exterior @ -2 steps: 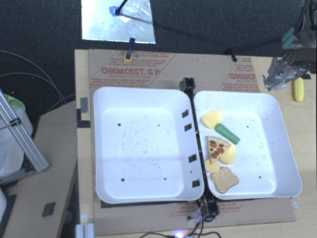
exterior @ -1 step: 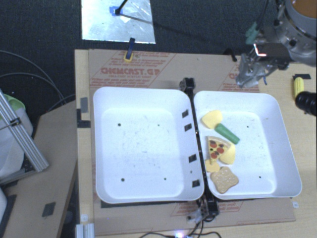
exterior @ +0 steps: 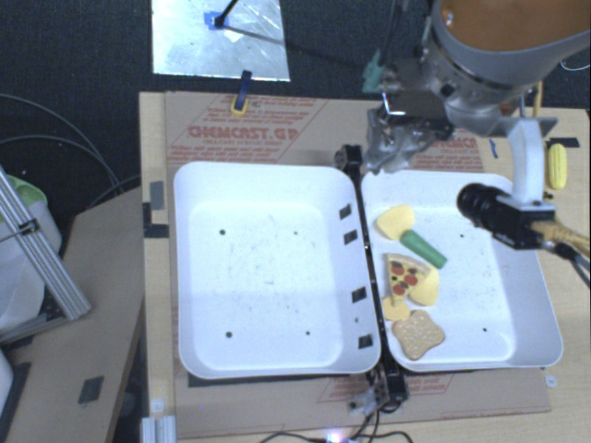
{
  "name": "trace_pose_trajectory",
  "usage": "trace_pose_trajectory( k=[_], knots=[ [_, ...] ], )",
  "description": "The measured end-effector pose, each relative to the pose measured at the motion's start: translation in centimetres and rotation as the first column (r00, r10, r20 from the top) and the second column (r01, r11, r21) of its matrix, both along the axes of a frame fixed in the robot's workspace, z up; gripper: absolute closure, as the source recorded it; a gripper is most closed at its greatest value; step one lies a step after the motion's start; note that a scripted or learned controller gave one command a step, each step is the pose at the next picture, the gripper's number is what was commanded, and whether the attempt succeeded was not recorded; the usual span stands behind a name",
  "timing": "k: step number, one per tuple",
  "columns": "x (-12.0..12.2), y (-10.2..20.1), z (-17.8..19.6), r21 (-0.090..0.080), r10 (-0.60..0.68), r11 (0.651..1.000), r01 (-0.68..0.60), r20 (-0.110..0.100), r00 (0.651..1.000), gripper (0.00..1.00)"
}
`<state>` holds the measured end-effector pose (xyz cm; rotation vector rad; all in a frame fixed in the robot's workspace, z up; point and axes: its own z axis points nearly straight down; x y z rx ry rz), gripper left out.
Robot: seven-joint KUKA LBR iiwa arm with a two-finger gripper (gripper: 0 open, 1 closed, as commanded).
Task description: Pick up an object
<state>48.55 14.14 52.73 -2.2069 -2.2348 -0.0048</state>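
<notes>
The right bin (exterior: 526, 340) holds several small toy foods along its left side. A pale yellow piece (exterior: 395, 221) lies farthest back, with a green cylinder (exterior: 423, 248) just in front of it. A pizza slice (exterior: 404, 276) rests against a yellow round piece (exterior: 426, 290). Nearest the front edge sits a brown toast-shaped piece (exterior: 420, 334). My gripper (exterior: 391, 144) hangs under the grey and orange arm, above the back left corner of the right bin. It is well behind the food pieces and nothing shows in it.
The left bin (exterior: 268, 266) sits beside the right one, joined by a black divider strip (exterior: 363, 257). A black cylinder on a white bracket (exterior: 497, 214) juts over the right bin's back right part. A yellow clip (exterior: 557, 165) lies at the bench's right edge.
</notes>
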Motion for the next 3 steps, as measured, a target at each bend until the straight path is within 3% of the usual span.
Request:
trace_pose_trajectory(
  k=[1,2,3],
  knots=[
    [0.0,1.9,-16.4,-0.007,-0.008,1.0,0.008,-0.015,1.0,1.0],
    [0.2,-4.8,-12.2,-0.002,-0.018,1.0,0.018,0.006,1.0,1.0],
    [0.2,-7.0,-6.8,-0.001,-0.014,1.0,0.014,0.007,1.0,1.0]
  ],
)
